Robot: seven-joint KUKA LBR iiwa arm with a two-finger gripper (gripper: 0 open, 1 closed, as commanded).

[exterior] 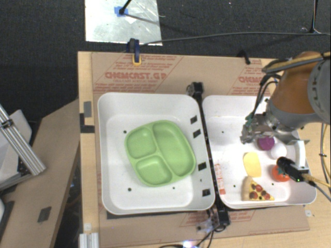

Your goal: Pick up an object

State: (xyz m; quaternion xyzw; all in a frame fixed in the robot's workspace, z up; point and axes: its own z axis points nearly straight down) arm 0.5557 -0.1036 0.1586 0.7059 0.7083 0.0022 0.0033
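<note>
Broadly, a brown board (155, 71) printed with red lettering is spread over the bench, and the two white bins are set on it side by side, touching along their inner edges. The left bin (111, 154) is taken up largely by a green divided plate (160, 151), which is laid flat near its middle and turned at a slant. The grey and orange arm (295, 92) is brought in from the right over the right bin (227, 118), and the gripper (252, 133) is held low over the middle of that bin. Whether the gripper is apart or closed cannot be told from this angle, and nothing is seen clamped in it.

Four small things are found in the right bin. A toy pizza slice (256, 190) is laid near the front wall. A yellow piece (252, 164) is placed just behind it, between the slice and the gripper. A purple object (266, 142), possibly a round fruit, is seen just beside the gripper on its right, partly covered by the wrist. An orange-red object (279, 175) is lodged right of the yellow piece, half hidden.
</note>
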